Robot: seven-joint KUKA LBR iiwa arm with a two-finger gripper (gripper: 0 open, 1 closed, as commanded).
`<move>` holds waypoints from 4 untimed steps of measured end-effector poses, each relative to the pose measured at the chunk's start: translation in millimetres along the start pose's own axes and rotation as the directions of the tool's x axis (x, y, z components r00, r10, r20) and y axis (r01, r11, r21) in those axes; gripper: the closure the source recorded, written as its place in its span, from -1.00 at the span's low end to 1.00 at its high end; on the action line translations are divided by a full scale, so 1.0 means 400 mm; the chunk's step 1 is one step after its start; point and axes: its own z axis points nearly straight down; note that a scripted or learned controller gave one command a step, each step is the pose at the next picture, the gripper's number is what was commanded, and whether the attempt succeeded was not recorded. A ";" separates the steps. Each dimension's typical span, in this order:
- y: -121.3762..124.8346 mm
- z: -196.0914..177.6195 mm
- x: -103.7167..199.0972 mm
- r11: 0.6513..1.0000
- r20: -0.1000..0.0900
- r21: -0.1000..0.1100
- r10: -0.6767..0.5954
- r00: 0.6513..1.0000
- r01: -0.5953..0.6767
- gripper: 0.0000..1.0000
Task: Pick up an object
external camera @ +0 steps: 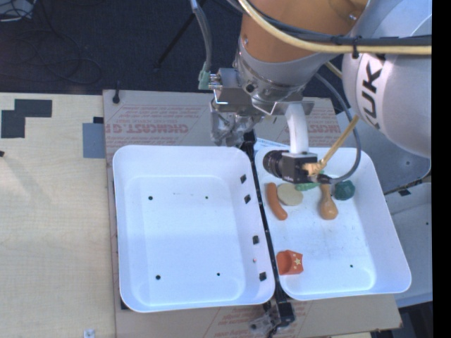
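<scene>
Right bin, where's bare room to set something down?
Right bin: free along the front, right of the red block. Crowded at the back around the sausage, tan disc, wooden piece and teal ball.

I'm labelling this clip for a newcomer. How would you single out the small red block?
Start at the right-hand shallow white bin. Along its left wall, toward the near edge, sits a small red block with a pale mark on top. It lies alone, well apart from the cluster of an orange sausage-shaped piece and other items farther back.
</scene>
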 end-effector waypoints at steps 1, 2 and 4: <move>-0.058 -0.121 0.126 1.000 -0.003 -0.010 0.000 1.000 0.000 1.00; -0.066 0.232 0.111 1.000 0.006 0.006 0.007 1.000 -0.007 1.00; 0.204 0.022 0.017 1.000 -0.004 -0.022 0.003 1.000 -0.004 1.00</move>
